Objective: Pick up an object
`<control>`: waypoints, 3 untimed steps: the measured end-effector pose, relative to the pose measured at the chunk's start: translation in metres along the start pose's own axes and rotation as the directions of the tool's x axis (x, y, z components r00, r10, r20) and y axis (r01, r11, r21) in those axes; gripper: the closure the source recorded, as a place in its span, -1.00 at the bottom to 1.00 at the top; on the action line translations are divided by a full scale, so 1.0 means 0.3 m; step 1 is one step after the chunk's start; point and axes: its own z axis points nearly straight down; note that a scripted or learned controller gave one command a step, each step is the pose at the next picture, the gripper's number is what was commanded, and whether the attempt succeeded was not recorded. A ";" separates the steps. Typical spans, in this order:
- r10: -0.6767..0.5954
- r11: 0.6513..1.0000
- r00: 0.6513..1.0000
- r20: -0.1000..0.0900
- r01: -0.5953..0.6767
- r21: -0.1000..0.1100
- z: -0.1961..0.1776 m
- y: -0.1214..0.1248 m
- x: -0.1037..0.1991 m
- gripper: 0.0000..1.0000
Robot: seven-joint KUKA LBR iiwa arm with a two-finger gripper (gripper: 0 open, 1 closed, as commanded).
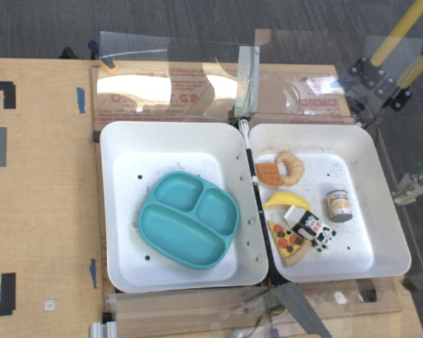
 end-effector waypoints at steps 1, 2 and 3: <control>0.383 0.924 0.924 0.002 -0.383 -0.006 -0.304 0.069 0.036 1.00; 0.575 0.818 0.818 0.001 -0.575 -0.006 -0.367 0.014 0.043 1.00; 0.737 0.676 0.676 0.002 -0.737 0.002 -0.176 -0.004 0.031 1.00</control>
